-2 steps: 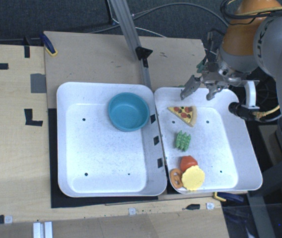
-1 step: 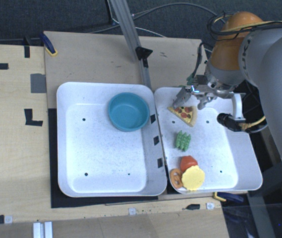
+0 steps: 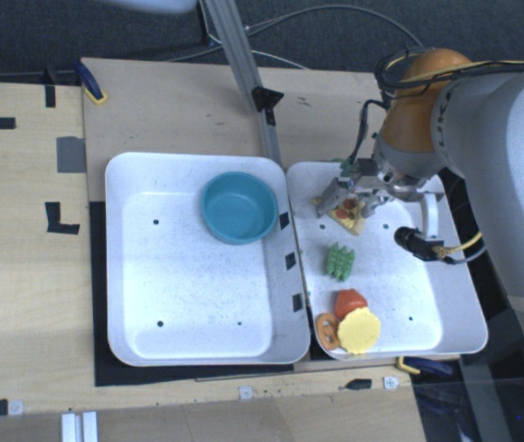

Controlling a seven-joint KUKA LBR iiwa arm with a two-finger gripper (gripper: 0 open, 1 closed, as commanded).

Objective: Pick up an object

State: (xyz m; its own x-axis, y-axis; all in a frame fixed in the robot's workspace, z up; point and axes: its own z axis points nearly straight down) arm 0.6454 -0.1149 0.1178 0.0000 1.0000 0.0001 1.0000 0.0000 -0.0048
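Observation:
My gripper (image 3: 346,203) hangs low over the back of the right bin (image 3: 446,330). It stands open, its fingers spread to either side of a small yellow and red toy (image 3: 348,215) that lies on the bin floor. A green ridged block (image 3: 340,261) lies just in front of that toy. Near the bin's front edge sit a red piece (image 3: 350,300), a yellow round piece (image 3: 360,331) and an orange piece (image 3: 325,330), all close together.
A blue bowl (image 3: 238,207) stands at the back of the left bin (image 3: 151,339). The grey arm with its orange band (image 3: 418,109) comes in from the right over the right bin's back corner. A black cable clip (image 3: 418,242) hangs beside the wrist.

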